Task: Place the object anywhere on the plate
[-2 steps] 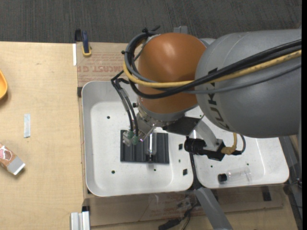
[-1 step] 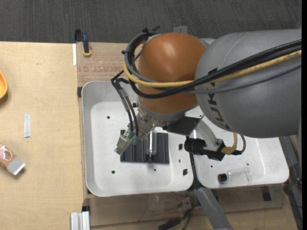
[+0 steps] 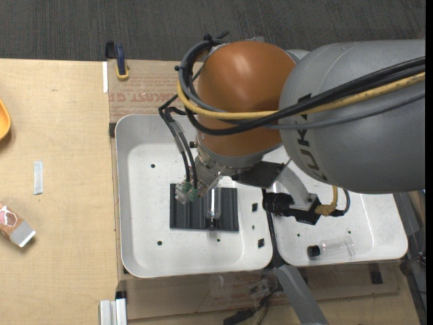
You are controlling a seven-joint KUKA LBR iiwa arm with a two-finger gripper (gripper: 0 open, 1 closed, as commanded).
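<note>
Gripper (image 3: 212, 215) low over the dark plate (image 3: 226, 210) in the left bin (image 3: 135, 202)
Placing step, seemingly; whether the fingers are apart or clamped can't be told, so next comes checking the release

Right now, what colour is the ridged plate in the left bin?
Black, or very dark grey. The ridged plate shows best in the camera view, lying flat in the white left bin.

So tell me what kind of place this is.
Probably a robotics lab workbench: a grey arm reaches over two shallow white bins on a plywood bench, with carpet behind.
</note>
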